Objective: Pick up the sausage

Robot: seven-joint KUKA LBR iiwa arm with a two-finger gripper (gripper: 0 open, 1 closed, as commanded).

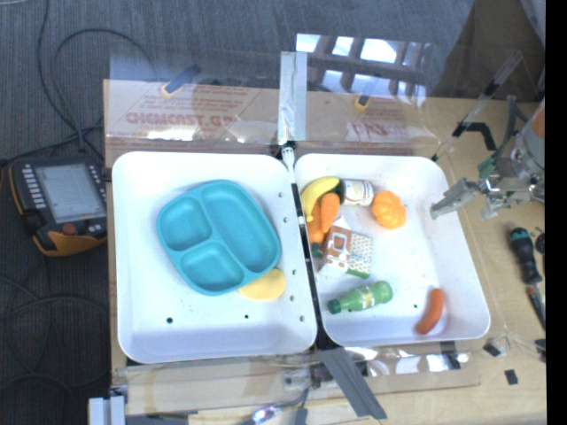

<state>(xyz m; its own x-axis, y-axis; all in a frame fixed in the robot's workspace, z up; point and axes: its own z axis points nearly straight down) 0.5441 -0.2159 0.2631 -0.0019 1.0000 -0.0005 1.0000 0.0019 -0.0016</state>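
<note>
The sausage (430,311) is a short orange-red link lying at a slant in the front right corner of the right bin (461,264), near its right wall. My gripper (485,195) hangs over the bin's right rim at the far right, well behind the sausage and apart from it. Nothing shows in its grasp.
The right bin also holds a green bottle (361,297), a patterned box (345,248), an orange fruit (388,209), a small can (357,191), a banana (317,189) and a carrot (326,212). The left bin (142,317) holds a blue divided plate (218,235) and a yellow piece (263,285).
</note>
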